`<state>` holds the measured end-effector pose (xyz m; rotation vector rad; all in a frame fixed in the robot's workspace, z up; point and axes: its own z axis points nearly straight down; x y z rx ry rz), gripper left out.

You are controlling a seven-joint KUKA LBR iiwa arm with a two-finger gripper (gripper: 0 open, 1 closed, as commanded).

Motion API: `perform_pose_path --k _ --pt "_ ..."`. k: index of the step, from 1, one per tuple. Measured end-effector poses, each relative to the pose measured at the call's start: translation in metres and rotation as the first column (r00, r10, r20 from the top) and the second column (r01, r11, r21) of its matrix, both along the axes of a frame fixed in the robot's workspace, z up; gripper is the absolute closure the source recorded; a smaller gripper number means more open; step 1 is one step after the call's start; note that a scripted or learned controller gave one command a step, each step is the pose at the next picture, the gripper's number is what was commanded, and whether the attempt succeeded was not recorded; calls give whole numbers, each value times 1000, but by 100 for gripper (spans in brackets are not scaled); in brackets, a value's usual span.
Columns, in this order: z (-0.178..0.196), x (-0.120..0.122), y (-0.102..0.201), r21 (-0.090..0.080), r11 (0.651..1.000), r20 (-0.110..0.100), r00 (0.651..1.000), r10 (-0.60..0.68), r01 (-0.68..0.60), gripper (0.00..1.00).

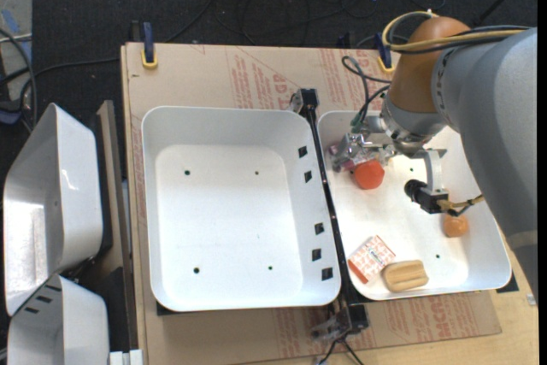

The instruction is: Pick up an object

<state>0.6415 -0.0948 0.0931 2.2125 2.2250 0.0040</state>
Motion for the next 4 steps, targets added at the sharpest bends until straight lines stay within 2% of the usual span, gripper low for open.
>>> perform_pose_path --k 1,2,3,4 --pt "-1 -34 2 1 1000 -7 1000 -8 8 0" --pt "10 -32 2 0 1000 -4 1000 -6 6 100" --pt "105 -53 85 5 1000 4 1000 5 -5 100" --pt "135 -91 152 4 1000 -4 1000 5 -4 100"
